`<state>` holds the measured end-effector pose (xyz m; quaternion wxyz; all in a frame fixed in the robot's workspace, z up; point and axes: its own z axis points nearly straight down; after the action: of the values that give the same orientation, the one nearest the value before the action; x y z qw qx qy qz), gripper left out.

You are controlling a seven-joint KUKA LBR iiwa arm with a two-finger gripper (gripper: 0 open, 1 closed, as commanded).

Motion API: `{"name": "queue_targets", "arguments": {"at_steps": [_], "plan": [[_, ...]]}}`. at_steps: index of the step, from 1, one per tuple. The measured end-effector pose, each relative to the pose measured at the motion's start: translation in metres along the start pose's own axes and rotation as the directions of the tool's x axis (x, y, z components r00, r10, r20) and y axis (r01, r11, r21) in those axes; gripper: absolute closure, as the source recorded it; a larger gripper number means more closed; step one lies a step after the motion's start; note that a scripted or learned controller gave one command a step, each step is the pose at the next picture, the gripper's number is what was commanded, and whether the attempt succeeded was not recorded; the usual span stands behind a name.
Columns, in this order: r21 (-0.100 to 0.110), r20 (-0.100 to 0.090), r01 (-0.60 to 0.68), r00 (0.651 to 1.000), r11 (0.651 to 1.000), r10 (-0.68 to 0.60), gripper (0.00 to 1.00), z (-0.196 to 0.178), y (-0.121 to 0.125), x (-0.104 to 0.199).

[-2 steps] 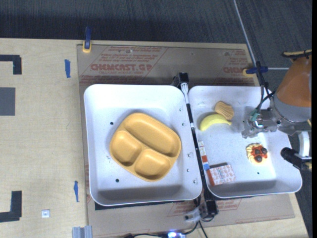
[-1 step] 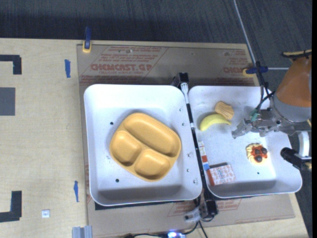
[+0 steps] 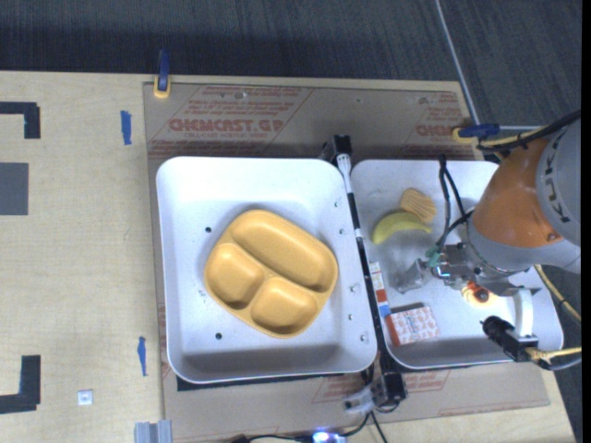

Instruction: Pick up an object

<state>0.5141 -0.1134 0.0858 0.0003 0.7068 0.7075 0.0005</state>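
Camera view | pincer (image 3: 432, 268) blurred over right bin (image 3: 545, 321) | banana (image 3: 399, 225) beside

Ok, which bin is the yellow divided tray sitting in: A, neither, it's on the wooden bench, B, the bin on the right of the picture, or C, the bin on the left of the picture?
C: the yellow divided tray lies inside the left bin, while the arm works over the right bin.

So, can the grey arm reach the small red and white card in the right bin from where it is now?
Probably yes. The small red and white card lies flat and uncovered on the right bin's floor, just beside the arm's wrist, with nothing on top.
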Motion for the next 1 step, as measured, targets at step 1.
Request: {"name": "queue_targets", "arguments": {"at_steps": [1], "plan": [[-0.004,0.001,-0.001,1.0,1.0,0.001,0.0,-0.0004,-0.0333,0.0212]]}}
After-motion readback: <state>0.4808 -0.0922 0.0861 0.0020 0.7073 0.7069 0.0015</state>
